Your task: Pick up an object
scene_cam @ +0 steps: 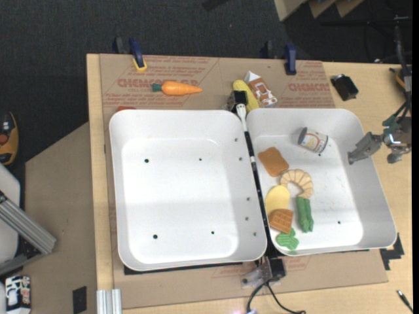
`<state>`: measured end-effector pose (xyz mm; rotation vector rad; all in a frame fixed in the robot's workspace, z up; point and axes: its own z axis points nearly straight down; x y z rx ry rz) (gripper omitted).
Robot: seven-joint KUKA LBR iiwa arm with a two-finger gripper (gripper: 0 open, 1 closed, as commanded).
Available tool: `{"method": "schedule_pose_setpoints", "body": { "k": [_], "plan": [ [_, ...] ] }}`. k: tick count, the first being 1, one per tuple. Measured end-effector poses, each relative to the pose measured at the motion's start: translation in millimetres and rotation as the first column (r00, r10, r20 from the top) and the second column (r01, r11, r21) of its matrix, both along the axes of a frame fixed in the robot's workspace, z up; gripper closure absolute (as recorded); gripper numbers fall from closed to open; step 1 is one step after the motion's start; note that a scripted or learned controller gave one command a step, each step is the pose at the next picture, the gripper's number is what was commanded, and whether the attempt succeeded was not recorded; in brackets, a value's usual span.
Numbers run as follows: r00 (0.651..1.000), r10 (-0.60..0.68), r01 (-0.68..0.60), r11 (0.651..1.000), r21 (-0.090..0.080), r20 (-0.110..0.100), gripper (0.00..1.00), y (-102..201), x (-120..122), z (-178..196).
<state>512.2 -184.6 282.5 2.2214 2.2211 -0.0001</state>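
I see the gripper (366,148) at the right edge of the right bin (353,126), hanging just over its rim; it is small and grey against the bench, and I cannot tell how its claw is set or whether it has anything.

The right bin holds everything worth picking. A small can (313,140) lies on its side toward the far end, left of the gripper and apart from it. Nearer, along the bin's left side, I see a toast slice (273,161), then a shrimp (298,181) just beside it. Below those a yellow piece (277,197) touches a waffle (281,220), with a green pod (304,214) just right of them and a green leaf (287,242) at the near edge.

The left bin (131,136) shows bare white floor.

Outside the bins, on the far side of the board (98,175), a carrot (177,89) lies to the left, and a banana (243,93) and a carton (261,91) sit together near the gap between the bins.
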Motion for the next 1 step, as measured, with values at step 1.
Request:
{"method": "schedule_pose_setpoints", "body": {
  "k": [1],
  "plan": [
    [1.0,0.005,-0.005,1.0,0.005,-0.009,0.0,38.2,40.7,-120.0]
  ]
}}
